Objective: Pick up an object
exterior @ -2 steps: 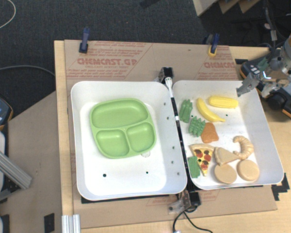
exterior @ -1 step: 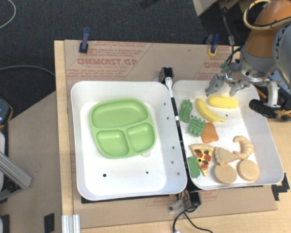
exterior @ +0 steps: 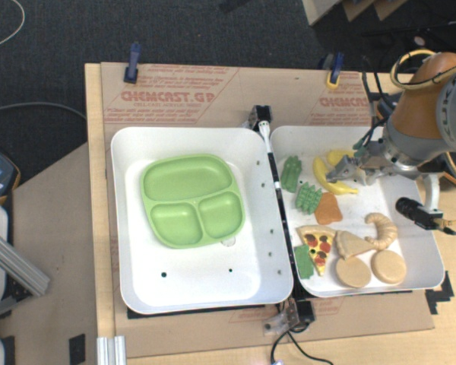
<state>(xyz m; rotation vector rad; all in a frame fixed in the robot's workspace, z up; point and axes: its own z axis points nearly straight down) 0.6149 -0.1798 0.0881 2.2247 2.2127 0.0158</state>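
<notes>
The right bin (exterior: 410, 284) holds several toy foods. A yellow banana (exterior: 324, 175) lies near its back, partly hidden by my gripper (exterior: 345, 171), which is low over it and reaches in from the right. Left of the banana are a dark green pod (exterior: 291, 172) and a green leafy piece (exterior: 308, 198). An orange piece (exterior: 328, 210) lies just in front of the gripper. Nearer the front are a pizza slice (exterior: 317, 242), a tan wedge (exterior: 352, 243), a curved tan shrimp (exterior: 381, 229) and two round biscuits (exterior: 355, 272) (exterior: 388, 266).
The left bin (exterior: 133, 280) holds a green divided plate (exterior: 191, 200). A black-edged divider (exterior: 272, 181) runs between the bins. Two clamps (exterior: 131, 63) (exterior: 334, 71) grip the back of the board. A small green piece (exterior: 304, 261) lies by the right bin's front left wall.
</notes>
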